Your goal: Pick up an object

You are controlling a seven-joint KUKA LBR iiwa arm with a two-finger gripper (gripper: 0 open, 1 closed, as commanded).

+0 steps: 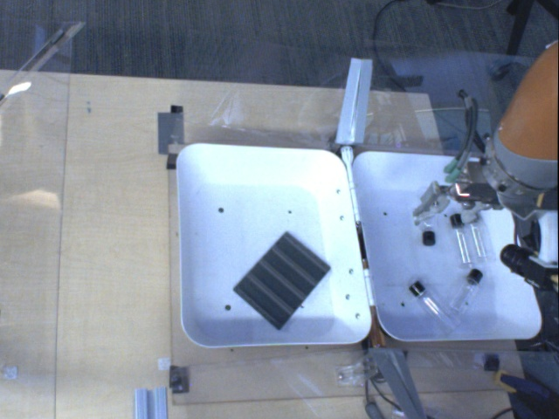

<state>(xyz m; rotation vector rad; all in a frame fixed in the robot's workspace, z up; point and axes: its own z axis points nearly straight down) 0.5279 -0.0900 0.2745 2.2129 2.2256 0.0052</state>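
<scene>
End effector (437,201) over right bin (384,308), spread; vials (467,244) inside. Left bin (201,234): ridged black block (282,279).

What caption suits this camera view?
Grey-and-orange arm over right white bin of small clear vials; dark ribbed rectangular block in left bin.

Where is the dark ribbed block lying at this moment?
In the camera view, the dark ribbed block lies tilted in the left bin, toward its near right corner, well apart from the gripper over the right bin.
</scene>
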